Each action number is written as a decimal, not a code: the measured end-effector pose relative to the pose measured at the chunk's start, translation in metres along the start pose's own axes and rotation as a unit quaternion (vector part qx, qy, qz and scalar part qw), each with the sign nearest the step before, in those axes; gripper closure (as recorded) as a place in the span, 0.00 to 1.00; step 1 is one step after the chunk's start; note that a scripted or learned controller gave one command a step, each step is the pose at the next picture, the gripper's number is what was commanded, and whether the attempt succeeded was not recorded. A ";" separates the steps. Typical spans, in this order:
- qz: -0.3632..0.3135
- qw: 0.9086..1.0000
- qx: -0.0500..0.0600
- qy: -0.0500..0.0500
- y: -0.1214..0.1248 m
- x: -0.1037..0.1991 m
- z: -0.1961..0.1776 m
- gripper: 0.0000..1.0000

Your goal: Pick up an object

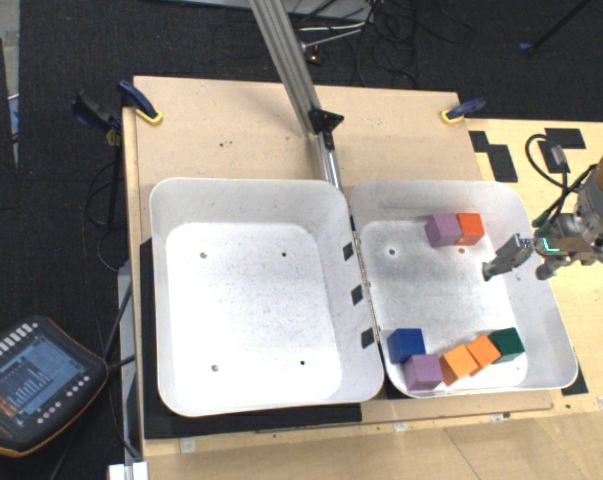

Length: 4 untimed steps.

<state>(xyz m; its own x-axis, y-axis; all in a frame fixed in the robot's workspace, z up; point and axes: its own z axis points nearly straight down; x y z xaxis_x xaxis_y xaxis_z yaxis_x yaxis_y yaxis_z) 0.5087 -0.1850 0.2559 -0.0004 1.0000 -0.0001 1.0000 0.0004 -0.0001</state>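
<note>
- Two shallow white bins sit side by side on a wooden bench (251, 128), seen from above at a slant — the left bin (181, 208) and the right bin (381, 208).
- Seven small blocks lie in the right bin, in two clusters.
- Far cluster, two blocks touching: a purple block (441, 230) on the left, an orange block (469, 227) on the right.
- Near cluster, five blocks in a curved row along the front edge: a blue block (406, 344), a second purple block (423, 371), two orange blocks (460, 362) and (483, 351), and a green block (506, 344) at the right end.
- By colour: three orange, two purple, one blue, one green.
- The gripper (503, 261) reaches in from the right, over the right bin's right side, between the two clusters and near neither. One dark finger points down and to the left; whether the fingers are apart or together cannot be told. No block is seen between them.
- A slanted metal pole (286, 53) runs from the top of the view down to the gap between the bins.
- Two blue and yellow clamps grip the bench's far corners — one at the left (141, 103), one at the right (463, 111).
- A control pendant (31, 378) with a lit screen lies on the dark floor at the lower left.
</note>
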 end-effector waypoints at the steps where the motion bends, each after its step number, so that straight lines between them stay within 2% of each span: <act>1: 0.001 1.000 0.002 0.000 0.001 -0.010 0.051 0.00; 3: 0.001 1.000 0.002 0.001 -0.004 -0.007 0.138 0.00; 4: 0.001 1.000 0.000 0.000 -0.002 -0.007 0.126 1.00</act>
<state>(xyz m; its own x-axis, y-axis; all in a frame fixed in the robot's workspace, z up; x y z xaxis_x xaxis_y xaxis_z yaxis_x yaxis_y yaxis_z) 0.5064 -0.1925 0.1301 0.0007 1.0000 0.0000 1.0000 -0.0007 0.0008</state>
